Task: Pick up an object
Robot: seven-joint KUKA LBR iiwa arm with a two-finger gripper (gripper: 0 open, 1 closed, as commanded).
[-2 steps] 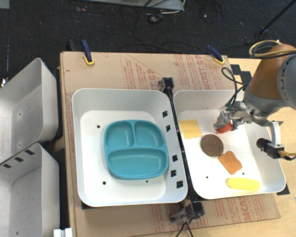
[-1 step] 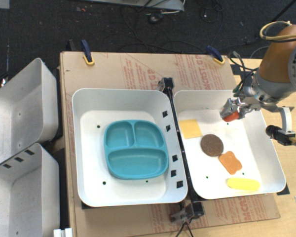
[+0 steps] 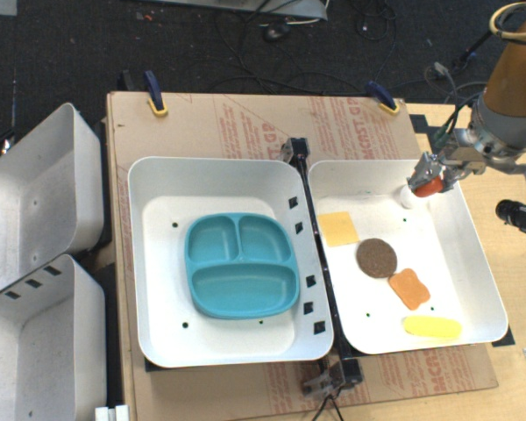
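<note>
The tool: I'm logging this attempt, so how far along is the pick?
Done: the tool sits at the far right corner of the right bin, with something red at its tip. In hand: whether that red piece is a gripped object is unclear. Left: the yellow square, brown disc, orange piece and yellow piece lie untouched on the bin floor; the teal tray sits in the left bin.

Arm (image 3: 508, 86) cut off, right edge.

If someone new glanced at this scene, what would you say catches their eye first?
Probably the teal divided plate, lying alone in the left bin. Next, the row of flat pieces in the right bin: a yellow square, brown disc, orange piece and yellow oblong. The end effector hangs over that bin's far corner.
</note>
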